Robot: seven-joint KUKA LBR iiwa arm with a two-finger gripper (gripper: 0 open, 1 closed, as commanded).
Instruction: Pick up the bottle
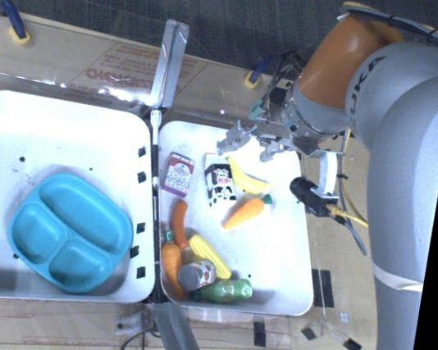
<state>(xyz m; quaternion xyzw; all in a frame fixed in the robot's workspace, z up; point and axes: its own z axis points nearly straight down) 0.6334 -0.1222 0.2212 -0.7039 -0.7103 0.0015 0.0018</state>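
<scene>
Near wall of right-hand white bin (301, 263): small dark bottle (197, 275), lying on its side in the near corner. Touched on the right by a green vegetable (226, 289), on the left by an orange piece of toy food (170, 266); overlapped from behind by a yellow corn cob (209, 256). Crowded on three sides, with little bare floor around it.

Left-hand bin (7, 126): blue divided plate (70, 230), well apart from the bottle and of no part in the task.

Middle of right-hand bin: reddish sausage (179, 221) along the dividing wall, toy carrot (244, 211) nearer the centre. Behind these, a pink carton (178, 174), a cow-patterned milk carton (219, 183) and a banana (245, 178).

Far rim of right-hand bin: claw (252, 144), hanging from the grey arm (411, 119) over the banana and milk carton. Fingers (233, 140) spread apart, nothing between them. Well apart from the bottle, at the opposite end of the bin. Brown tabletop (81, 55) beyond.

Step in hand, as judged: approach only; bottle not yet reached, not yet grasped. Next move, as judged: travel toward the near corner, line up the spread fingers across the bottle's narrow width, descend between corn cob and green vegetable, close, lift. Main hazard: pinching a neighbour together with, or instead of, the bottle, or nudging it against the near wall.
</scene>
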